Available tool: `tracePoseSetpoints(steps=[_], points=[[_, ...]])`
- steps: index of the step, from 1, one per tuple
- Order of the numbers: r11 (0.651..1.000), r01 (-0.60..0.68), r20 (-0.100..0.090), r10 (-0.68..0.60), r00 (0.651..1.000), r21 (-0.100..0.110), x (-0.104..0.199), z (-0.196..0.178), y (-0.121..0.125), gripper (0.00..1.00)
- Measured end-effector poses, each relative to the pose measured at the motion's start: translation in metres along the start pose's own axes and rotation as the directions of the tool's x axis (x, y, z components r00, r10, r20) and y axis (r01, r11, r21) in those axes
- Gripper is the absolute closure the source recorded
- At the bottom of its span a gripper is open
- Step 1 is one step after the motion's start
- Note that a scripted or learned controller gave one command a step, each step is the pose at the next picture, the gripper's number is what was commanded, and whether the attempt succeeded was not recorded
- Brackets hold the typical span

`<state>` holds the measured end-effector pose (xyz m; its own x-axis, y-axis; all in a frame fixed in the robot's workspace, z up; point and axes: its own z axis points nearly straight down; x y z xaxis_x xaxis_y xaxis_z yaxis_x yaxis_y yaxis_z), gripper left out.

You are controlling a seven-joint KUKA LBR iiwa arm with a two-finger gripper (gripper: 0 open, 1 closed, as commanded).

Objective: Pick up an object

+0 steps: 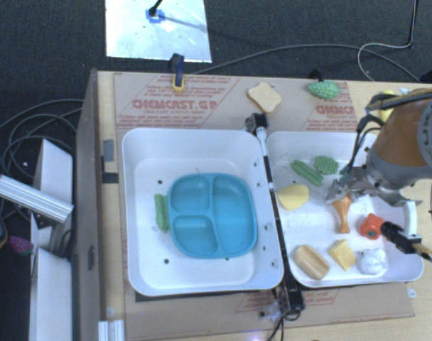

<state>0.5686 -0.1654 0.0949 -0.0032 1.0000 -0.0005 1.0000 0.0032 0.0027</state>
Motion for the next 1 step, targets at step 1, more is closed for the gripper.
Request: tracePoseSetpoints(steps=[1], points=[[1.000, 0.001, -0.001, -0.001, 1.000, 0.000, 0.1017, -0.0901, -0.0380, 1.00]])
